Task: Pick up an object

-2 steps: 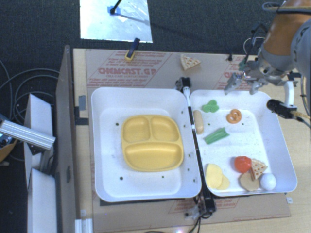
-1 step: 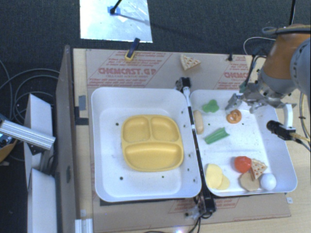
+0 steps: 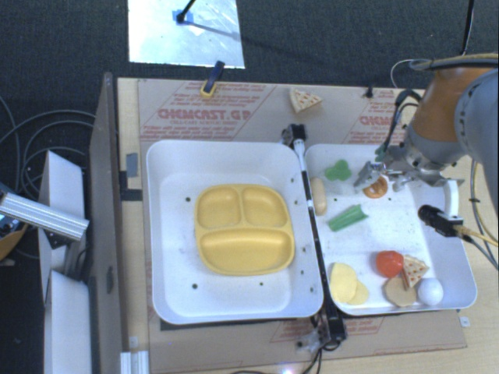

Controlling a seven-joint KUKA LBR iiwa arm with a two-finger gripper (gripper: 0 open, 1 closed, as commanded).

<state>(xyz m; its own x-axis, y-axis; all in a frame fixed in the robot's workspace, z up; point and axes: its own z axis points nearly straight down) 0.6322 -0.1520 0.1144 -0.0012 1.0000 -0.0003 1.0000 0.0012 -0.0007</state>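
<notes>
bins sit side by side: the left bin (image 3: 168, 232) bears a yellow tray (image 3: 243, 228); the right bin (image 3: 460, 283) has the arm (image 3: 460, 115) over its far end. gripper (image 3: 375, 179) is down at a small orange piece (image 3: 376, 188), fingers spread on either side, not lifting it. nearby lie a green stick (image 3: 346, 218) and a tomato (image 3: 390, 263).

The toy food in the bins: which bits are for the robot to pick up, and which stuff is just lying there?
For the job:
end effector
orange round piece right under it
green piece
green stick
tomato
white egg
yellow slices

Just lying about:
yellow divided plate
pizza slice on the bench
clothespin
</notes>
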